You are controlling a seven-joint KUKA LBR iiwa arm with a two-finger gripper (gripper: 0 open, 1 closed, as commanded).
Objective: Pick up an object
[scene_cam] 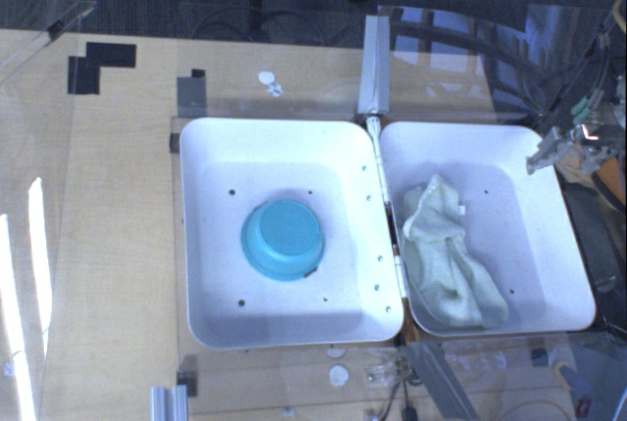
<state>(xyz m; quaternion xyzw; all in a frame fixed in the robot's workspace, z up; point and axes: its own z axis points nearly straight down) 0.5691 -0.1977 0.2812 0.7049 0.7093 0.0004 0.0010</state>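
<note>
Two white bins sat side by side on the bench, meeting at a shared middle edge. Left bin (206,174) held a blue bowl (283,239), upside down, near its centre w/ bare white floor all around it; well apart from every wall, so plenty of room on each side. Right bin (534,164) held a crumpled pale cloth (446,257), lying against the left wall by the divider & running down toward the near edge; back & right part of that bin's floor was bare. The gripper (549,153) was at the right bin's far right corner, over the rim, well apart from cloth & bowl. Arm came in from the right, mostly cut off by the frame edge. Couldn't tell gripper state; too small & blurred.
</note>
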